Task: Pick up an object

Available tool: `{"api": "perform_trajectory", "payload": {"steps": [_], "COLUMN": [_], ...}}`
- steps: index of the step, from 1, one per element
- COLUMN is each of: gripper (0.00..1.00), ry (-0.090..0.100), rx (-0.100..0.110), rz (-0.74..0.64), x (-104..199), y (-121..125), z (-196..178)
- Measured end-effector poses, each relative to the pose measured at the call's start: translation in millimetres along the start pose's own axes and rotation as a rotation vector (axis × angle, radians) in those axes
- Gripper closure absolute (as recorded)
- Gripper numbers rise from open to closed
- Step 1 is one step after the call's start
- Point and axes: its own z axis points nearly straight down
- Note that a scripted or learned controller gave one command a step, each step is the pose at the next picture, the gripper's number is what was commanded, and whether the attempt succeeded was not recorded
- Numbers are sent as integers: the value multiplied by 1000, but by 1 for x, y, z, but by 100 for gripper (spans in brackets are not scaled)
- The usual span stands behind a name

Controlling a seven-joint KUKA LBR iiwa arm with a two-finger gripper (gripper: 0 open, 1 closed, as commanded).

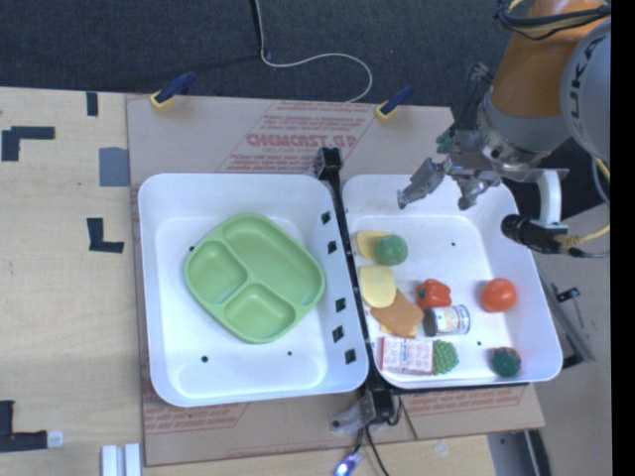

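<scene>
My gripper [443, 190] hangs over the back edge of the right bin [466, 241], its two fingers spread apart with nothing between them. Below it in that bin lie several toy foods: a green ball [391, 250] on a yellow piece [368, 245], a yellow slice [377, 286], an orange wedge [399, 316], a red pepper [433, 293], a small jar [447, 320], a red tomato [498, 295], a snack packet [407, 356], green broccoli [444, 356] and a dark green piece [507, 362].
The left bin [164, 296] holds a green divided plate [254, 278]. A black divider [337, 256] runs between the bins. The bins sit on cardboard [288, 137] clamped at the back. A cable [298, 58] lies behind.
</scene>
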Motion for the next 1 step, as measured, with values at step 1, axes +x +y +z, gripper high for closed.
{"api": "perform_trajectory", "payload": {"steps": [1], "gripper": [0], "ry": [-1], "rx": [-11], "rz": [-2], "x": [0], "y": [2], "z": [-6]}}
